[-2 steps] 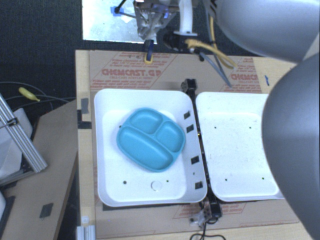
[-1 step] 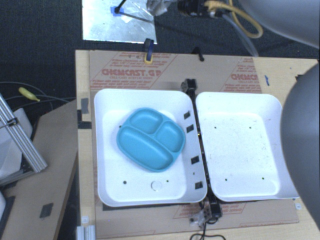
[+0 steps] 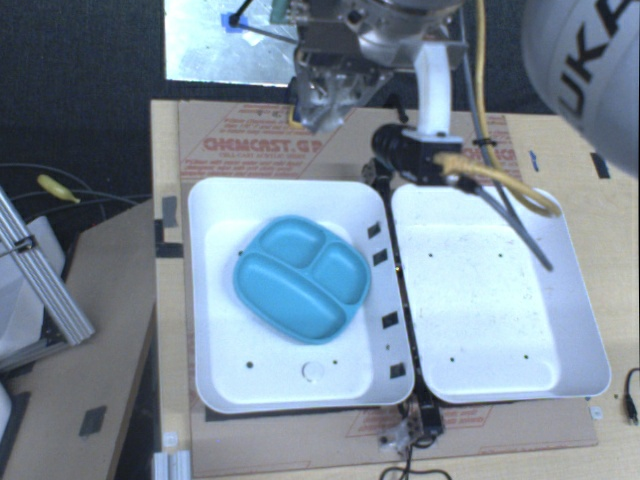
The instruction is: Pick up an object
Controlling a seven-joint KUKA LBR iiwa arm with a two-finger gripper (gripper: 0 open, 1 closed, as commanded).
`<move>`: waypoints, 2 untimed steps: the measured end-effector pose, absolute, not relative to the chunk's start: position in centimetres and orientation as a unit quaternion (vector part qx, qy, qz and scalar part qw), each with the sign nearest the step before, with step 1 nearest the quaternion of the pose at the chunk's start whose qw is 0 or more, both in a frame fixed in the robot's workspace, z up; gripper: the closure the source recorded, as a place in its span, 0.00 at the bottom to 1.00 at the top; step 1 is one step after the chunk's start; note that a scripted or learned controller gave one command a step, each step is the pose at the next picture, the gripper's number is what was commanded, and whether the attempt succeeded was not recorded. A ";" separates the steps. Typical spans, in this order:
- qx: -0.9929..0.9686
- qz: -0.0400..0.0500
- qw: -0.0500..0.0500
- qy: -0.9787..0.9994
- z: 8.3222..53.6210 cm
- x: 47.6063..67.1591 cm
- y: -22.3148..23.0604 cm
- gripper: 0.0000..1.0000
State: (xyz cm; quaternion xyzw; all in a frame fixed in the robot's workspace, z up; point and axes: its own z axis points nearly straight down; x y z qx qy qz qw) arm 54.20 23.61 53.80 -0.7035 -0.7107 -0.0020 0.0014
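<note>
Jaws [image 3: 318, 108], state unclear, hang at upper centre above "CHEMCAST" cardboard [image 3: 262, 146]; blue divided plate [image 3: 302, 278] lies in left bin [image 3: 215, 368].

The gripper [image 3: 322, 103] hangs at the top of the view, above the board [image 3: 250, 143] that lies under both bins. It is beyond the far rim of the left bin [image 3: 215, 368], over that rim's right part. The tray [image 3: 301, 278] lies in the left bin, nearer the camera than the gripper and almost straight below it in the view, well apart from it. The right bin [image 3: 490, 298] lies nearer and to the gripper's right, touching the left bin along a shared edge. A cable [image 3: 500, 180] crosses the right bin's far rim, right of the gripper.
</note>
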 end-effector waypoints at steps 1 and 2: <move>-0.705 0.000 0.001 -0.709 53.5 51.1 23.0 1.00; -0.707 0.003 0.001 -0.707 44.4 52.9 23.4 1.00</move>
